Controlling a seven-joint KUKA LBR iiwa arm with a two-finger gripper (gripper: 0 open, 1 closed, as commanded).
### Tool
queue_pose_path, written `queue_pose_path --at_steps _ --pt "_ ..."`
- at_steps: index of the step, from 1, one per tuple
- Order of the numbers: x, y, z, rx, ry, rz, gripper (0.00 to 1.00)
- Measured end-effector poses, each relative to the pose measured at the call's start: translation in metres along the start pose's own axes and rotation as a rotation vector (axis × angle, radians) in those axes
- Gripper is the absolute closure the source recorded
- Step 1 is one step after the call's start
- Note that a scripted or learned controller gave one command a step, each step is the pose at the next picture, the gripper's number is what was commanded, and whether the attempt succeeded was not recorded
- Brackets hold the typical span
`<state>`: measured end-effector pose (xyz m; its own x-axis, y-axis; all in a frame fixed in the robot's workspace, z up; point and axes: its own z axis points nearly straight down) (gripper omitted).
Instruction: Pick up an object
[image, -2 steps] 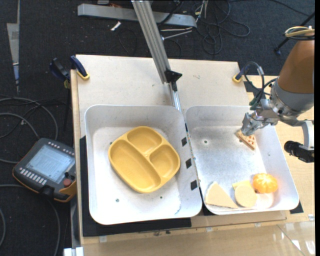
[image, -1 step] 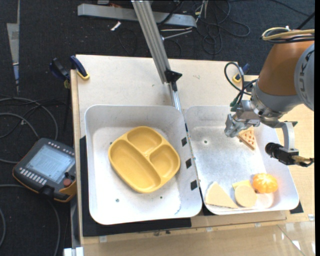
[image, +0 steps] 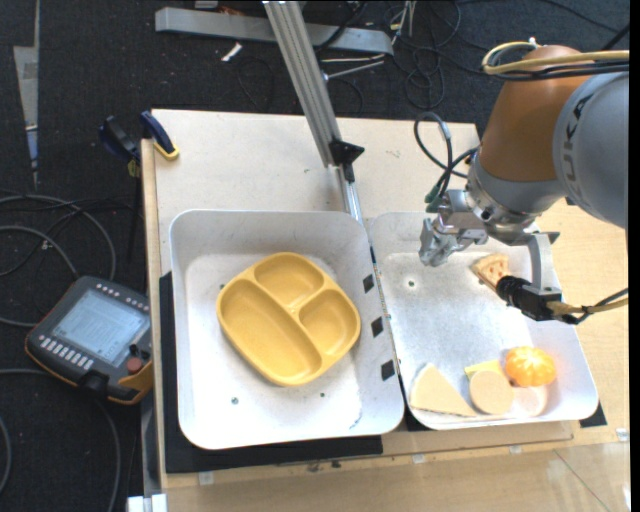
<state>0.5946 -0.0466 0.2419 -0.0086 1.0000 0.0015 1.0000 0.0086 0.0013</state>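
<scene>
My gripper (image: 436, 250) hangs over the far part of the right bin (image: 450, 310), under the grey arm with its orange band. A tan cracker-like piece (image: 491, 269) lies just right of the gripper, apart from it. At the bin's near edge sit an orange fruit (image: 528, 367), a round pale slice (image: 492, 392) and a pale wedge (image: 437, 392). Nothing shows between the fingers.
The left bin (image: 200, 400) holds a yellow divided plate (image: 289, 317). A metal pole (image: 312, 85) slants up from between the bins. A black cable connector (image: 522, 294) hangs by the arm. A teach pendant (image: 92, 338) lies off the bench at left.
</scene>
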Motion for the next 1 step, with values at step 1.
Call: queue_pose_path --at_steps 1 --pt "0.0535 0.0115 -0.0083 -0.001 0.000 0.000 1.00"
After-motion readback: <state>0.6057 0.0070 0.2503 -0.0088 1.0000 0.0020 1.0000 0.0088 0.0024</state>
